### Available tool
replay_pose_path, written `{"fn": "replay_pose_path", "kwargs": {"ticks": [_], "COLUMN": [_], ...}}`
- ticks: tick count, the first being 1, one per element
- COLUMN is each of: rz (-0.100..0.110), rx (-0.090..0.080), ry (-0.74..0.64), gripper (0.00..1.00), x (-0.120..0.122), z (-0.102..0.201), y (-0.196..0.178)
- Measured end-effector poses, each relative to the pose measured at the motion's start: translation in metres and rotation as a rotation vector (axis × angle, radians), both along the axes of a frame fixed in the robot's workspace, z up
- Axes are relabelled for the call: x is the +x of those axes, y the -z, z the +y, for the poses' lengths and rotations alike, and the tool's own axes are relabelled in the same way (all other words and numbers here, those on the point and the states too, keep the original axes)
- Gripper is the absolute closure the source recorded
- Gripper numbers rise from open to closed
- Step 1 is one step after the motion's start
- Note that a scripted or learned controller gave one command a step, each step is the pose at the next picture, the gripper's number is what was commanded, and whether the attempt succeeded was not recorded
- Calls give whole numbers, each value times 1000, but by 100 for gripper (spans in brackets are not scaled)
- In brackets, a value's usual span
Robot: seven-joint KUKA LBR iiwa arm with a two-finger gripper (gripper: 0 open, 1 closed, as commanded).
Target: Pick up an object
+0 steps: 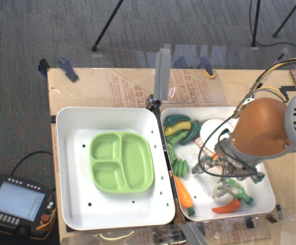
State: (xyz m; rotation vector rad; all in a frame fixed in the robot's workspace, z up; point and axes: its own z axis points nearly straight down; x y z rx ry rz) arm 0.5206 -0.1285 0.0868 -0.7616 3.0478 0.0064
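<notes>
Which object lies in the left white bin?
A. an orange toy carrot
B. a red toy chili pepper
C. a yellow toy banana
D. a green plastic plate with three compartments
D: the green plastic plate with three compartments lies alone in the left white bin, while the other toys lie in the right white bin.

Single fixed camera, mounted above the table [112,86], looking down at a slant. Moderate distance: both bins framed whole, left bin [66,137] and right bin [268,193] side by side in lower half. Carpet floor [46,24] and tripod legs [109,19] across the top. Arm [260,129] entering from right edge.
</notes>
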Motion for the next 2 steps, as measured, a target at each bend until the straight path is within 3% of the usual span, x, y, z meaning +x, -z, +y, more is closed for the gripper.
{"fn": "replay_pose_path", "kwargs": {"ticks": [1,2], "rz": [-4,0], "rx": [-1,0], "ry": [-179,-166], "gripper": [0,0], "x": [63,-11], "z": [-39,-57], "y": [-7,0]}}
